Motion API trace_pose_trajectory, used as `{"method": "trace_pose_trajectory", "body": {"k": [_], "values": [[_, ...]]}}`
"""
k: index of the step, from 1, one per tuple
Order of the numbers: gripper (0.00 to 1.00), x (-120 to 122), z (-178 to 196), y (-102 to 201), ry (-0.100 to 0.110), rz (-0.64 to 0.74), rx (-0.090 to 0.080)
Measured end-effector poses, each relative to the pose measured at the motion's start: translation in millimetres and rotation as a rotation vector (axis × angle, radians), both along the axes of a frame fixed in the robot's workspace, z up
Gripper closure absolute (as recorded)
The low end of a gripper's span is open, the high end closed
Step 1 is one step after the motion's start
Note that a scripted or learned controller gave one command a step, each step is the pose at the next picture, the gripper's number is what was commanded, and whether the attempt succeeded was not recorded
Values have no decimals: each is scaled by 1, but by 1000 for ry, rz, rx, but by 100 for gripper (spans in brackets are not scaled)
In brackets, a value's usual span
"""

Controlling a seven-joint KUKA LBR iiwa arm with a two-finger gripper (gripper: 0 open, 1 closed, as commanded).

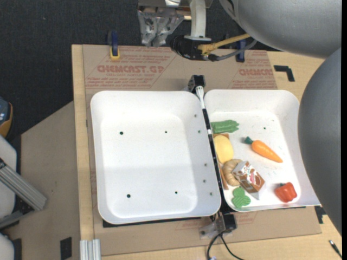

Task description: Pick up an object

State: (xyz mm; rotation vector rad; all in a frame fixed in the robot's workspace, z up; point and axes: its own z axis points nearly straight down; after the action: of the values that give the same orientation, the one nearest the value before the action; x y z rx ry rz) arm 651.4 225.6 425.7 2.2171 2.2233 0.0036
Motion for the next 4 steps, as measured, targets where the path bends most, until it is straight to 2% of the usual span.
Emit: {"method": "trace_pose_trajectory", "body": {"k": [1,2,3,4], "values": [[100,14,60,-75,-7,-9,-1],[100,-33,-66,-36,18,1,-3],[100,-29,-48,-38,-1,-1,1],[100,-32,-151,-4,14,0,-3]]}}
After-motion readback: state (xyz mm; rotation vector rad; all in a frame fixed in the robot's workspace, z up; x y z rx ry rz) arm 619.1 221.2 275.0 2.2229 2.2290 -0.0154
